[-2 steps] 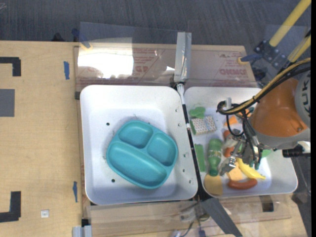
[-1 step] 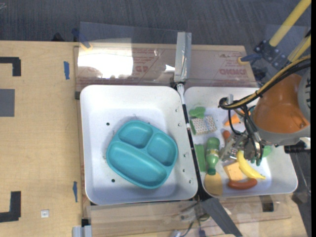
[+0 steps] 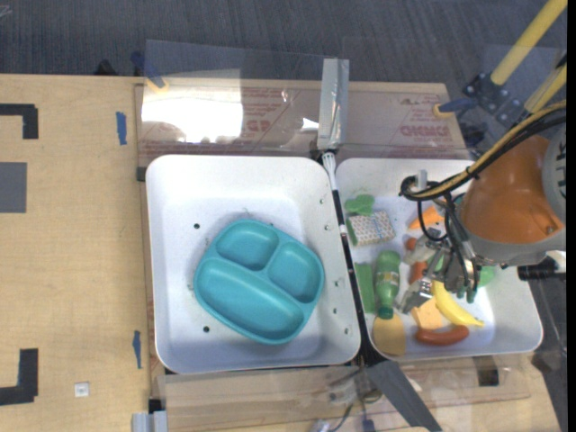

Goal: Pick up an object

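Observation:
My gripper [image 3: 427, 279] is down in the right bin [image 3: 522, 331], among a crowd of toy foods. Just left of it lies a green bottle [image 3: 387, 282]. A yellow banana [image 3: 455, 307] and an orange wedge [image 3: 430, 315] lie right below it, with a red sausage [image 3: 441, 336] and a yellow round fruit [image 3: 390, 332] nearer the front wall. The gripper's body hides what sits directly under it. I see nothing lifted off the bin floor.
The left bin [image 3: 180, 196] holds a teal divided plate [image 3: 261, 280]. At the back of the right bin lie a checkered packet [image 3: 371, 228], a small green item [image 3: 360, 205] and an orange item [image 3: 432, 218]. The arm's orange band [image 3: 508, 201] overhangs the bin's right side.

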Controlling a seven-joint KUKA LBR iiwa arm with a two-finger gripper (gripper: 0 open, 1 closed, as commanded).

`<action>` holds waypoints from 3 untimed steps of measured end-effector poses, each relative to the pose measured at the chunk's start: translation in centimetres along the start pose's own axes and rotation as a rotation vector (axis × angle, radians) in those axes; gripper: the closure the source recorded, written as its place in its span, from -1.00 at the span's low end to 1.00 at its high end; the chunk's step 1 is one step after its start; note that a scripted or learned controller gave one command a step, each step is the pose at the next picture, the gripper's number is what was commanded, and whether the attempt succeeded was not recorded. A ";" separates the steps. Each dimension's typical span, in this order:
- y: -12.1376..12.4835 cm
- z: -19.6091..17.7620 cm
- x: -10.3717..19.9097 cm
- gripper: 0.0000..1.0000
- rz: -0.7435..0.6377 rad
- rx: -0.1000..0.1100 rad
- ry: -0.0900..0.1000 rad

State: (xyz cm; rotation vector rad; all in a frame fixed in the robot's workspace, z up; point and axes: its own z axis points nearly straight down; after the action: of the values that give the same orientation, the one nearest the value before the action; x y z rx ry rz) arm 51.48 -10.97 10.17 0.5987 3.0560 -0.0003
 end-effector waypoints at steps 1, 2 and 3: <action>-2.1 1.1 2.4 -1.00 0.096 0.001 0.010; -2.0 -0.1 2.0 1.00 0.094 -0.001 -0.001; -2.0 0.0 2.1 -1.00 0.094 0.000 0.001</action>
State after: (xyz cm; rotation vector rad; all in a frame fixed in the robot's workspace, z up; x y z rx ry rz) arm 48.78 -12.04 10.14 0.7422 3.0250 0.0026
